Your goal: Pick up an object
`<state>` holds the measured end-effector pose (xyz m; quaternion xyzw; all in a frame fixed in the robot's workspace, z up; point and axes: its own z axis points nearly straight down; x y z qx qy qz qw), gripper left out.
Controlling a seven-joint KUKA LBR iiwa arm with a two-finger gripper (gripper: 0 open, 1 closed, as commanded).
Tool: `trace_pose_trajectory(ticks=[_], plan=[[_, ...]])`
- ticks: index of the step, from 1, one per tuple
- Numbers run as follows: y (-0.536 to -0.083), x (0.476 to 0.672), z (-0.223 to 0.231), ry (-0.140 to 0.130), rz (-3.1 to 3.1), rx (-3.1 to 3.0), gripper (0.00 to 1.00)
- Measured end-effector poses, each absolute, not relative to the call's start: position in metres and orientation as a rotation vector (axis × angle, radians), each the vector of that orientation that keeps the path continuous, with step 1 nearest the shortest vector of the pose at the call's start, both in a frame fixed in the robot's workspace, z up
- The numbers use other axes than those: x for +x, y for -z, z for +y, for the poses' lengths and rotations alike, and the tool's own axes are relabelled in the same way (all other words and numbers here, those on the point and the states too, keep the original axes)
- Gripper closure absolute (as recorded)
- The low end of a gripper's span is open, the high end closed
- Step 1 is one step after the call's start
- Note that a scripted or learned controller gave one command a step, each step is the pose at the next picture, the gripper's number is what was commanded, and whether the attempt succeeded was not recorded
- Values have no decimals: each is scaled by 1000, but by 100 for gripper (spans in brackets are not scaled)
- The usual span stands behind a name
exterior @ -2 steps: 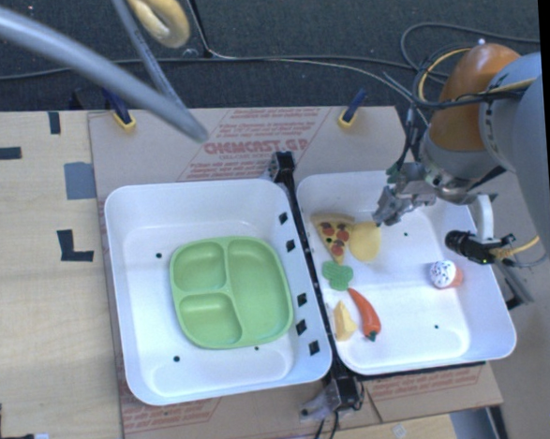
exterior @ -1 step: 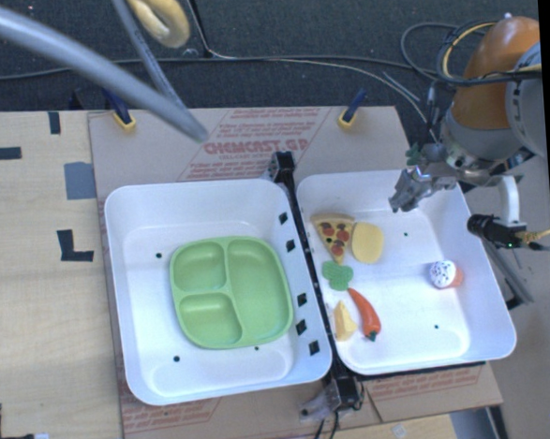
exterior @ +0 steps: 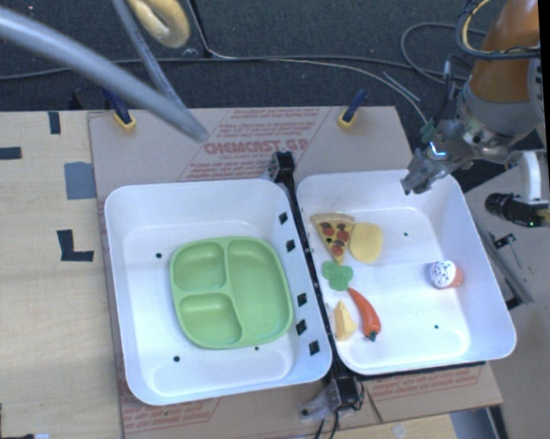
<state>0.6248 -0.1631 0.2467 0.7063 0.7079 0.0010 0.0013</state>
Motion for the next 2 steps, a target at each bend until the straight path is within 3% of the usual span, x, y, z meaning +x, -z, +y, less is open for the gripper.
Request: trace_pose_trajectory(ticks=[2], plan=[[-240,595,-62,1,2228,2218,100]])
